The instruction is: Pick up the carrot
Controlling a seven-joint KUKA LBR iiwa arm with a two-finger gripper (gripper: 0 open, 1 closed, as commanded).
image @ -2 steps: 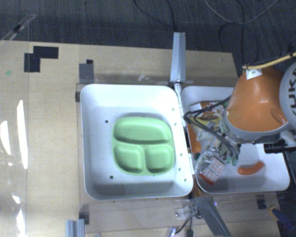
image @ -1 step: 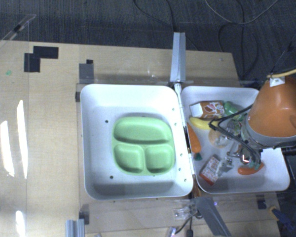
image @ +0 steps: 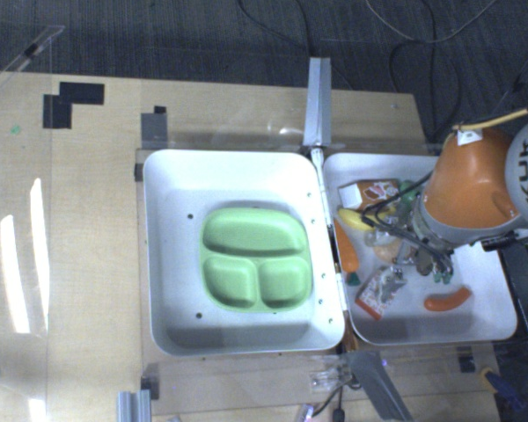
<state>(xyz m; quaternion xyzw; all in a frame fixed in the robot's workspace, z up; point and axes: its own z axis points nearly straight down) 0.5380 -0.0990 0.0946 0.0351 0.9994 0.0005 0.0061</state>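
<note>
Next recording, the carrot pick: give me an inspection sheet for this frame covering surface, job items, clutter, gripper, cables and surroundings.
Surface: wooden bench bearing two white bins; the left bin holds a green divided tray.
Job items: carrot lies in the right bin, along its left wall, not held.
Clutter: banana, printed packet, small wrapper and a sausage in the right bin.
Gripper: gripper hangs over the right bin's middle, right of the carrot; its state is unclear.
Cables: black cables loop on the floor behind the bench.
Surroundings: dark carpet.
</note>
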